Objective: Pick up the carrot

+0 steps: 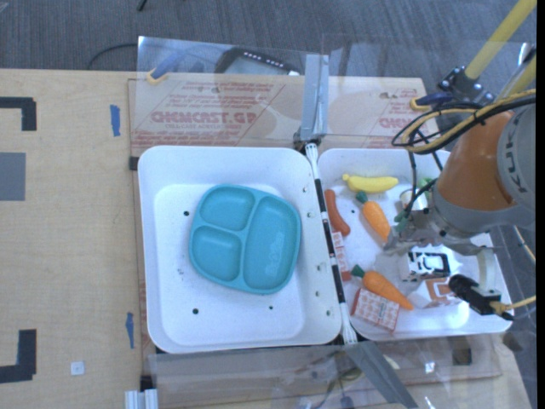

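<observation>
Two carrots seen in the right bin [477, 329], one carrot [375, 219] near its middle below a banana [370, 182], another carrot [386, 289] by its front edge, gripper [417, 228] lowered just right of the upper one, grip state not discernible, blue plate [245, 239] centred in the left bin [162, 254].

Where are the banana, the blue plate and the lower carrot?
Yellow toy banana [370, 181], camera view, mid-body.
Turquoise divided plastic plate [274, 233], camera view, large right compartment.
Orange toy carrot with green top [385, 289], camera view, orange body.

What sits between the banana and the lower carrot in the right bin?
In the camera view, a second carrot lies between the banana and the lower carrot, on the right bin floor. Bare white floor separates it from the lower carrot.
</observation>
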Tool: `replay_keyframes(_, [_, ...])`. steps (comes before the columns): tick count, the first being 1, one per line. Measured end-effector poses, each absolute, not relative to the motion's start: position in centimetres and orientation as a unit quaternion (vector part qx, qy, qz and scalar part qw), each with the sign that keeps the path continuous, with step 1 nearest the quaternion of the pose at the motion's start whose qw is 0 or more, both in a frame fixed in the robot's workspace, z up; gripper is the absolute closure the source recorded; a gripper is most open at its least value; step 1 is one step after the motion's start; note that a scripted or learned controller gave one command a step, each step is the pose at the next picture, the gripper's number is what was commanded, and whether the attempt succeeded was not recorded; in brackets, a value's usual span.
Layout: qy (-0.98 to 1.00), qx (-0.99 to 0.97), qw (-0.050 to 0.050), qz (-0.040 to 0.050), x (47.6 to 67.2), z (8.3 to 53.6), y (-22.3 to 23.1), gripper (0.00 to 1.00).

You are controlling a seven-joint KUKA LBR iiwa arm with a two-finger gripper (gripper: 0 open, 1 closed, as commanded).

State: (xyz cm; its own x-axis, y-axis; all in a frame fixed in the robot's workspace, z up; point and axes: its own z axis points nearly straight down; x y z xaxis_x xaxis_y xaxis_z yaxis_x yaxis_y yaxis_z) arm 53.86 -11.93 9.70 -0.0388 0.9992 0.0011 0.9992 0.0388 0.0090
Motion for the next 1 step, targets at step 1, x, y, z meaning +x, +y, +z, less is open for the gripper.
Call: replay_keyframes(1, [0.689, 0.725, -0.001, -0.0004, 53.96, 19.81, -7.50, 1.00])
